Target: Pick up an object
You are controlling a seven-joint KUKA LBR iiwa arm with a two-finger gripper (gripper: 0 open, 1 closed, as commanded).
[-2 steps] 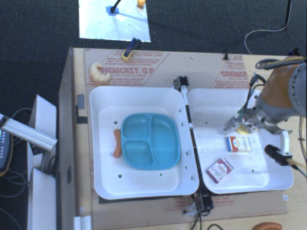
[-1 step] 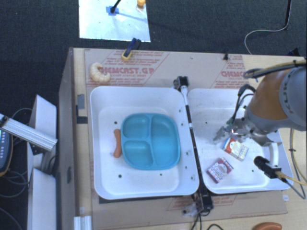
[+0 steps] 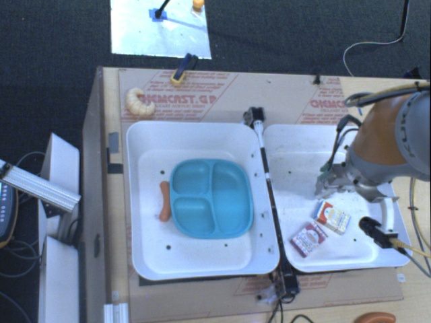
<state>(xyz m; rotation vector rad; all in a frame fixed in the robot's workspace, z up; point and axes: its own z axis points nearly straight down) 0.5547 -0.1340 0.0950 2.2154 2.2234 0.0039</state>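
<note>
Nothing lifted yet. Gripper (image 3: 328, 188) is low in the right bin (image 3: 296, 147), just above the orange-white packet (image 3: 333, 217); red packet (image 3: 308, 239) sits beside that. Jaws' state: can't tell, probably no grip.

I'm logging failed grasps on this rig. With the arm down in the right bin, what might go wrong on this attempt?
1. The gripper sits above the orange and white box rather than over it, so it may close on nothing.
2. The red packet lies close beside that box; a grab could nudge or catch both.
3. Both lie flat on the right bin floor, so the jaws may slide off.
</note>
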